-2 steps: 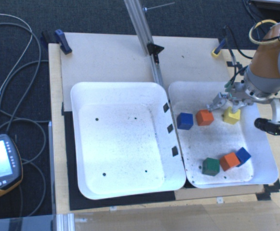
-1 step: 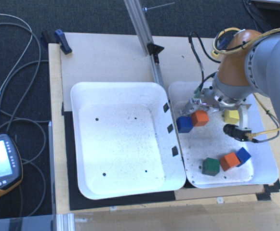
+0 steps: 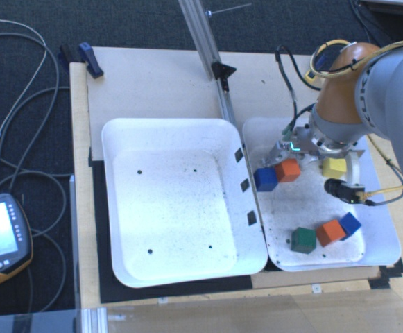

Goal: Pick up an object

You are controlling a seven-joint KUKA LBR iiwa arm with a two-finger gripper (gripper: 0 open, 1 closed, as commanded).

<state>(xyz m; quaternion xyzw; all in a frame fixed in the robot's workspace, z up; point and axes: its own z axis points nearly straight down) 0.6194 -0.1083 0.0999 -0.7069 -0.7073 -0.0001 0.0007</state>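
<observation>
The right bin [image 3: 380,207] holds several small cubes. An orange cube [image 3: 288,170] and a blue cube [image 3: 266,179] lie side by side near its left wall. A yellow cube [image 3: 335,165] sits further right, partly under the arm. Near the front lie a green cube [image 3: 303,240], a second orange cube [image 3: 331,232] and a second blue cube [image 3: 351,223]. My gripper [image 3: 284,155] hangs low in the bin, right over the upper edge of the first orange cube. The wrist hides how it meets the cube.
The left bin [image 3: 118,144] is a wide white tray with dark specks. A slanted metal rail [image 3: 201,30] runs down to the wall between the bins. A black cable plug [image 3: 343,189] hangs from the wrist over the right bin.
</observation>
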